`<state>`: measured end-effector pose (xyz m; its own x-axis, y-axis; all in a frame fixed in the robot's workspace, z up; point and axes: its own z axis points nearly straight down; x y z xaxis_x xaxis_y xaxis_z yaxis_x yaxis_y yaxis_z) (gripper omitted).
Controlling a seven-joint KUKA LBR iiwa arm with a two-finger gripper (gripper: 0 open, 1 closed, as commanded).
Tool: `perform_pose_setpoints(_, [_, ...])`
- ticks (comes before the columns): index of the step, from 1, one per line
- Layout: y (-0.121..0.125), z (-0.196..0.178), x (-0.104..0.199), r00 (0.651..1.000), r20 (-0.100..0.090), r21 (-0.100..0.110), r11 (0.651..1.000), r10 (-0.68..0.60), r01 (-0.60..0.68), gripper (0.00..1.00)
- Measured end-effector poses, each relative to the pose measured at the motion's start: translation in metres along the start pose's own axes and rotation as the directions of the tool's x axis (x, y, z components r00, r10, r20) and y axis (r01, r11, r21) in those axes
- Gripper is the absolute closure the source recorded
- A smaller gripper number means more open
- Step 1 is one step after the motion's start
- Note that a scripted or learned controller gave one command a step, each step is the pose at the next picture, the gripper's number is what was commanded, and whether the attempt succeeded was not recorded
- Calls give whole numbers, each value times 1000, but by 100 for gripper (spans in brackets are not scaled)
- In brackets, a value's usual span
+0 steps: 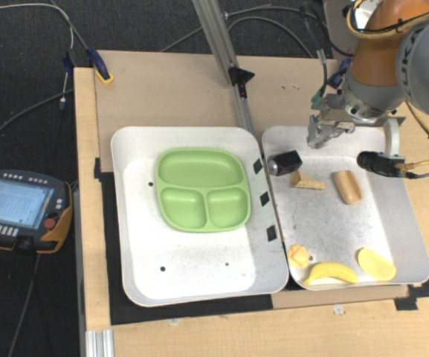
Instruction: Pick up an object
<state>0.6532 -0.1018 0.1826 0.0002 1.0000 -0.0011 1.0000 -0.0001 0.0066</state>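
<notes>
Tan desk [169, 88] with two white bins, and the tool [323, 134] hangs over the right bin's [415, 236] far edge, can't tell its grip state, bread roll [346, 186] lying just in front.

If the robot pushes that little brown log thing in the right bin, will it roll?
Probably. The brown log looks rounded like a cylinder, so a sideways push may roll it. It seems stiff, not floppy, and likely light. The gripper hangs above the bin's far edge.

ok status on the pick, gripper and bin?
Gripper above right bin's far edge, nothing seen held. Bread roll, wedge, banana lying in that bin. Green tray in left bin. Nothing blocking.
</notes>
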Motion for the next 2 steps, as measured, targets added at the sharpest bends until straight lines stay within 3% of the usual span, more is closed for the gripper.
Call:
perform_pose_setpoints(1, [2,-47,0,1000,0,-1,1000,-2,2,100])
perform_pose_setpoints(2, [2,-30,1,1000,-1,8,1000,-1,1,100])
